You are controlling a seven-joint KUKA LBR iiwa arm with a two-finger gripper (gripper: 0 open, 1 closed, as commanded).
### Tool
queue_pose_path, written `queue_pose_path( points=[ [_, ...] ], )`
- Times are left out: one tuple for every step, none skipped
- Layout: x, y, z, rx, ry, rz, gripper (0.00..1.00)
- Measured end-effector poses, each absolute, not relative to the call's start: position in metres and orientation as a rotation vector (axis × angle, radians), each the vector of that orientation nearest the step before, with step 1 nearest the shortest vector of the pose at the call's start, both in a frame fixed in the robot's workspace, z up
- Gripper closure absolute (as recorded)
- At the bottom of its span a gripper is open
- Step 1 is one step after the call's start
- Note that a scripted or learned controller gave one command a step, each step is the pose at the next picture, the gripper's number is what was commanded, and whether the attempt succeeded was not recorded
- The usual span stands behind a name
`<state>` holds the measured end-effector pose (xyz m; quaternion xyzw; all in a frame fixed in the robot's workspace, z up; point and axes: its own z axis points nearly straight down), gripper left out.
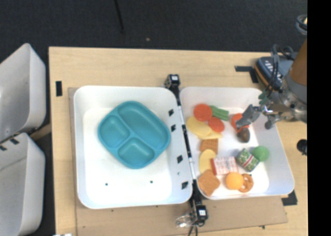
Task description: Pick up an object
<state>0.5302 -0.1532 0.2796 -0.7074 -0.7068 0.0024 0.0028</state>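
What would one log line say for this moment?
arm: over right bin | pincer: above brown item | left bin: blue tray

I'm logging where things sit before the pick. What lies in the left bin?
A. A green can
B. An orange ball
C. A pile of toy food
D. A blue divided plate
D: the blue divided plate lies in the left bin, while the toy food is in the right bin.

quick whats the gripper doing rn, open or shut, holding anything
gripper: open, fingers spread over the right bin, above a small brown object; nothing held between them.
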Motion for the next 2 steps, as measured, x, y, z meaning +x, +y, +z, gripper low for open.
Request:
queue_pose_path(
  points=[
    [0.531, -0.153, 0.283, -2.22, -2.223, 0.002, 0.0],
    [0.523, -0.157, 0.233, -2.22, -2.218, 0.006, 0.0]
  ],
)
